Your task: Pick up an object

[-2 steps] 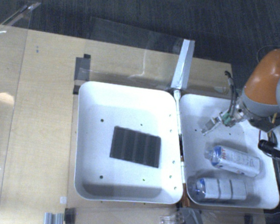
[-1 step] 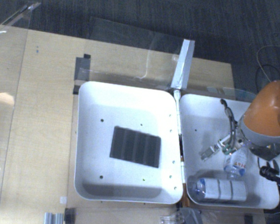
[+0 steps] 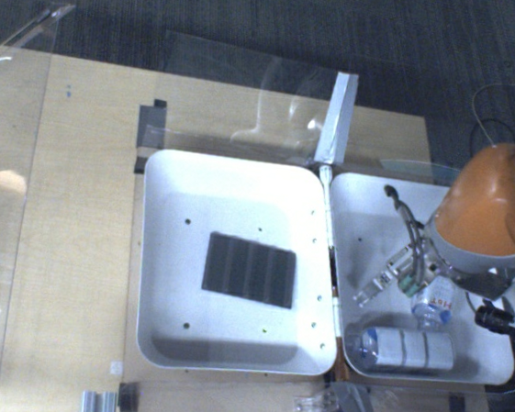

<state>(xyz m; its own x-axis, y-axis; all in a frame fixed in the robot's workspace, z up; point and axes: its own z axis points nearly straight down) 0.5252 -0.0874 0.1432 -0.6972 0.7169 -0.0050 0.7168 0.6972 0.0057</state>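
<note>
Fingers (image 3: pixel 380 284) sit low in the right bin (image 3: pixel 367 213), spread apart at the tips, nothing between them. 1 clear plastic bottle (image 3: pixel 432 303) stands just right of the fingers, partly under the wrist; can't tell if they touch. 1 grey cylindrical bottle (image 3: pixel 405 349) lies on its side along the bin's near wall, below the fingers and apart from them. Left bin (image 3: pixel 177 182) holds 1 dark ribbed rectangular pad (image 3: pixel 250 270), lying flat near its middle. Both bins sit on the table (image 3: pixel 61 224).
</note>
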